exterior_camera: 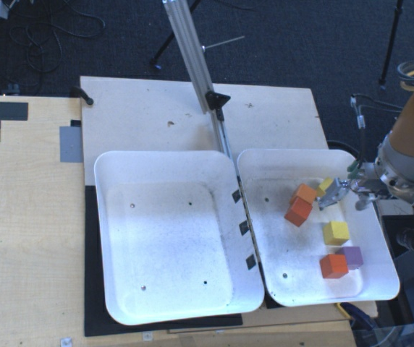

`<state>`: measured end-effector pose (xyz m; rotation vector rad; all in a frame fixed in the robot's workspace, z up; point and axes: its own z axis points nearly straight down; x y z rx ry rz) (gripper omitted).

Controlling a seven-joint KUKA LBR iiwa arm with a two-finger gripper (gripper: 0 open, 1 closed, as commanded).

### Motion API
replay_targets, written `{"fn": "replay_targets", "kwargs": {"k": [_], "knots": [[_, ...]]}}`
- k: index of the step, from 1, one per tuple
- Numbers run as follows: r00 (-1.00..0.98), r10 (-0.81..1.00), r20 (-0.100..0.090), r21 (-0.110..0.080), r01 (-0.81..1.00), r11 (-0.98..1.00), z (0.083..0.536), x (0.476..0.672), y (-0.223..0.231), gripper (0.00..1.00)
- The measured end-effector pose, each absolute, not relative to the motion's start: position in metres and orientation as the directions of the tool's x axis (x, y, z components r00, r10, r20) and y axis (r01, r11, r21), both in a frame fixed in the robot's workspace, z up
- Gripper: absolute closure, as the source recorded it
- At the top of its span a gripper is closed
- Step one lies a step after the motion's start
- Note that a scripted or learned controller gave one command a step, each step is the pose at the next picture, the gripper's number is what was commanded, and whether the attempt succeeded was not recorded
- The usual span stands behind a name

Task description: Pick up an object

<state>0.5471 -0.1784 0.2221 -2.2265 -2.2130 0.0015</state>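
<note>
Over the right bin's (381,280) far-right side, the pincer (335,194) hangs low with its metal fingers narrowly parted and nothing between them. Its tips point at an orange block (306,193) and a red-orange block (298,211), which sit touching each other just beside it. A small yellow piece (326,185) lies right behind the tips. No grasp is made yet, so closing and lifting are left. Nearer the front lie a yellow cube (336,232), a purple block (352,256) and another red-orange cube (334,265), all matte and hard-edged. The left bin (120,172) is smooth white plastic.
</note>
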Motion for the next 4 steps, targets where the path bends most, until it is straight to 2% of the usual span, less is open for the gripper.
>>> {"fn": "replay_targets", "kwargs": {"k": [1, 2, 3, 4], "knots": [[-0.002, 1.000, 0.004, -0.010, 1.000, 0.002, 0.139, 0.566, -0.156, 0.00], [-0.001, 1.000, -0.001, 0.002, 1.000, 0.001, 0.189, 0.579, -0.164, 0.00], [-0.003, 1.000, -0.001, -0.001, 1.000, 0.003, 0.088, 0.618, -0.121, 0.00], [-0.001, 1.000, 0.000, 0.000, 1.000, 0.001, 0.107, 0.639, -0.114, 0.00]]}}
